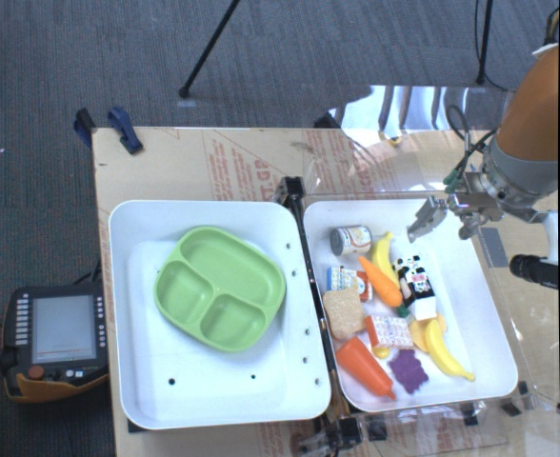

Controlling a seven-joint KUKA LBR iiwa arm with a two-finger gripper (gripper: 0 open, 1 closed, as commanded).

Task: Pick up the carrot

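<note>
I had the fingers (449, 215) spread and empty above the right bin's (494, 303) far edge, the carrot (382, 281) lying below-left of them among crowded toy food.

Two white bins sit side by side on the table (194, 165). The left bin (132, 350) carries a green divided plate (220, 288). The right bin (475, 303) carries a carrot (381, 281) lying at a slant near the middle, just beside a banana (385, 251), with a small can (350, 240) above them. A second orange carrot-like piece (365, 367) lies at the lower edge beside a purple grape cluster (410, 370). The jaws (444, 213) hang over the bin's upper right part, apart from the carrot.
</note>
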